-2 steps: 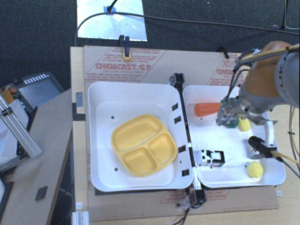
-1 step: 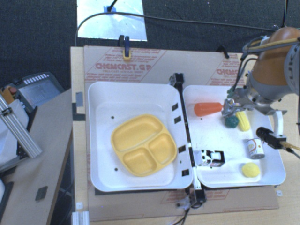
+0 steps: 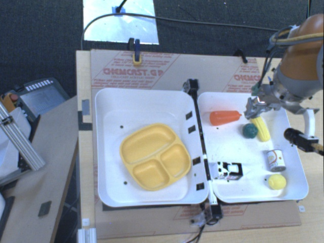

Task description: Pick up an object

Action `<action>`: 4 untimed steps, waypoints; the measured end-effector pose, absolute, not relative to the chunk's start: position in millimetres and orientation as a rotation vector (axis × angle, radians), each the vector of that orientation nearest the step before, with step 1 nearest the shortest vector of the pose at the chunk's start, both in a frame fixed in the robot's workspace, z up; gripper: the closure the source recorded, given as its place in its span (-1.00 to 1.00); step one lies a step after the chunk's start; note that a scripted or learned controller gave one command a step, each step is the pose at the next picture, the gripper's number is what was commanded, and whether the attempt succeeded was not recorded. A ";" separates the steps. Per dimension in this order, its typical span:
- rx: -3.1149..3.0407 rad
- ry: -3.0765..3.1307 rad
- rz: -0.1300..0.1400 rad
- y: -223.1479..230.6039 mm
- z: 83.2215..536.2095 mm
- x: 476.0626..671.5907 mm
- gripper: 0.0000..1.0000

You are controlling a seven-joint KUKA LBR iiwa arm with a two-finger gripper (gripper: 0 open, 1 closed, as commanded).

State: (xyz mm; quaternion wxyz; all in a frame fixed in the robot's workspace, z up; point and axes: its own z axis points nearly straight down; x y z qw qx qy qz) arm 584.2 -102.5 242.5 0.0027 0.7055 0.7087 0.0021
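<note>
I see the left bin [image 3: 106, 135] holding a yellow divided tray [image 3: 154, 156]. In the right bin [image 3: 298, 186], the gripper [image 3: 254, 108] sits between carrot [image 3: 224, 117] and corn cob [image 3: 261, 128], touching the cob; grip state: I cannot tell. Nearby: teal ball [image 3: 249, 130], can [image 3: 275, 160], lemon [image 3: 277, 181].

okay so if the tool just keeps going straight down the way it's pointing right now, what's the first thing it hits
Most likely the yellow corn cob, which lies right under the tool in the right bin. The orange carrot and teal ball sit close beside that line, and depth is hard to judge from this slanted view.
</note>
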 end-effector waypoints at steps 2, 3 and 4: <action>2.213 2.231 0.002 -20.8 237.5 552.7 1.00; 2.213 2.232 0.001 21.0 228.7 538.6 1.00; 2.211 2.233 0.004 67.9 233.9 531.2 1.00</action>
